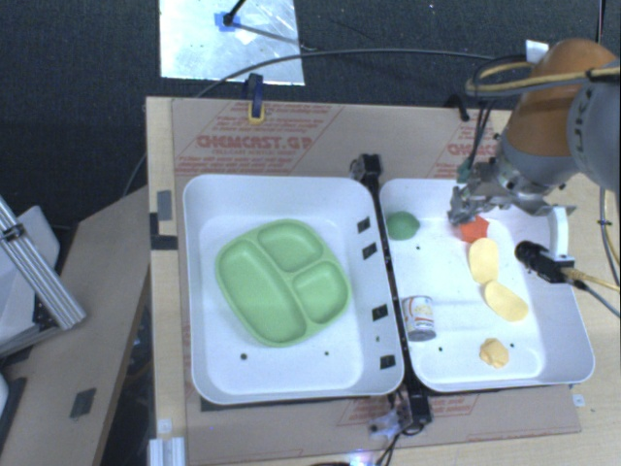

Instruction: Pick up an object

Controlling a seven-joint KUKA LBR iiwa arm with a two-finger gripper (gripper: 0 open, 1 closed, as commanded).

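Orange, the small object [473, 229] at the right bin's [572, 357] far end sits just under my gripper [464, 209], fingers' state unreadable, so I'd descend straight and centred before closing.

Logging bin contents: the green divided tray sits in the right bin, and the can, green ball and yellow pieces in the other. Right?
Not quite. The camera view shows the tray in the left bin; the can, green ball and yellow pieces share the right bin.

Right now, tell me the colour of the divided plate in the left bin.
Light green: the divided plate shows plainly in the camera view, lying in the white left bin.
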